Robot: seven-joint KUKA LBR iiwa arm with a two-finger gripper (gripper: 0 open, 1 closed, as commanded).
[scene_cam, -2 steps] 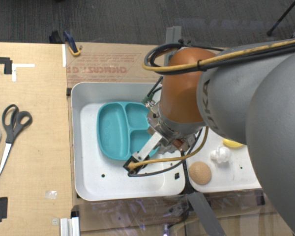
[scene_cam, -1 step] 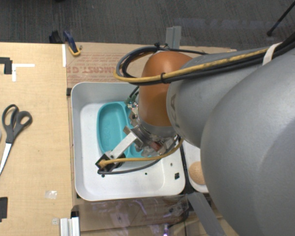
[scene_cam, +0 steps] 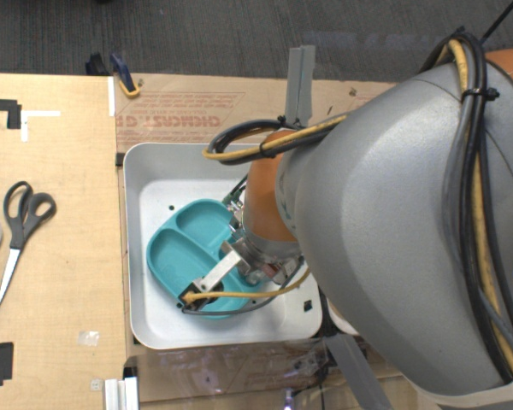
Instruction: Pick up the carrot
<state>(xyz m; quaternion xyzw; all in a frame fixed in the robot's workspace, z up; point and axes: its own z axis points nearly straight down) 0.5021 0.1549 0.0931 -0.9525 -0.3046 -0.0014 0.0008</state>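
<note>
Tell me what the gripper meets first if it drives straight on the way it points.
Probably the teal divided plate in the white bin: the gripper points down over its right edge. Depth is unclear from above.

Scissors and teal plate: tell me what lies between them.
In the camera view, only bare wooden bench and the left wall of the white bin lie between the scissors and the teal plate.

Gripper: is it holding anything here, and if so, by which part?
It cannot be told. The gripper is down over the teal divided plate in the white bin, and the grey arm hides whatever lies under it.
</note>
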